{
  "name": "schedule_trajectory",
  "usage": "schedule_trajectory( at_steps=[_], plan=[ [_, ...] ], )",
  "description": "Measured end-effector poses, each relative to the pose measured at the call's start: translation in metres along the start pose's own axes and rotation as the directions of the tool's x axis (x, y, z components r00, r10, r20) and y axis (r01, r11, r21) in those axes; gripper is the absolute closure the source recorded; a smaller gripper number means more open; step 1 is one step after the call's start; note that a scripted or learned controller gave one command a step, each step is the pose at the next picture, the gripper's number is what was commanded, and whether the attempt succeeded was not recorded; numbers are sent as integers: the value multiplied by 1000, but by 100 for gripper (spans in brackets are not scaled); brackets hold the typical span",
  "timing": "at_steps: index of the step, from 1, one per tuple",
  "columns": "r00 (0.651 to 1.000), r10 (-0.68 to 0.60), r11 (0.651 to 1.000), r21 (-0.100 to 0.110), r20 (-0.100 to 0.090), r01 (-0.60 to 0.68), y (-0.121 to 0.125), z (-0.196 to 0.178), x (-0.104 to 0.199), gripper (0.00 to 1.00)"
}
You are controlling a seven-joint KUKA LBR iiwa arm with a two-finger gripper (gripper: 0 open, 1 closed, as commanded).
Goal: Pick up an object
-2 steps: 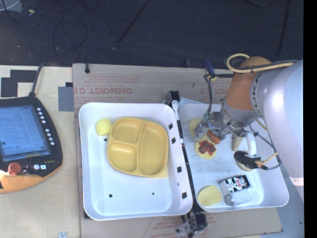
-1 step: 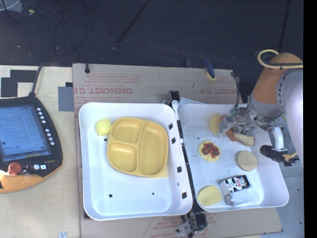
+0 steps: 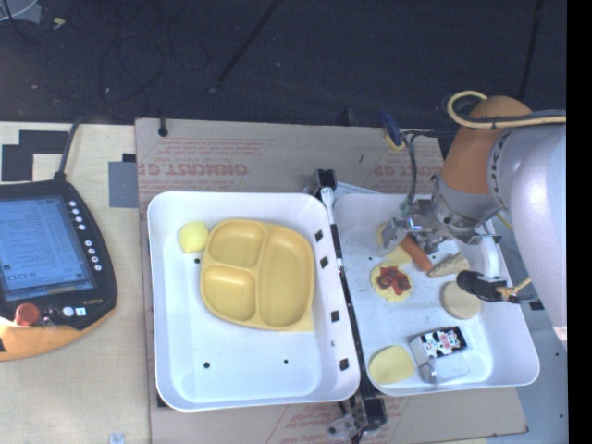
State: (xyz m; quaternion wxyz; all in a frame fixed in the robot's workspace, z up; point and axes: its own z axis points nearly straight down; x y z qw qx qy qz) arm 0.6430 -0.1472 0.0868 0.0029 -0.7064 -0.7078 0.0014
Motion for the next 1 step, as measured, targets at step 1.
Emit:
schedule_trajectory(
  at_steps=[1],
  plan=[
    [1000, 4, 1000, -1, -2, -4, -116, -1, 62, 0]
  ],
)
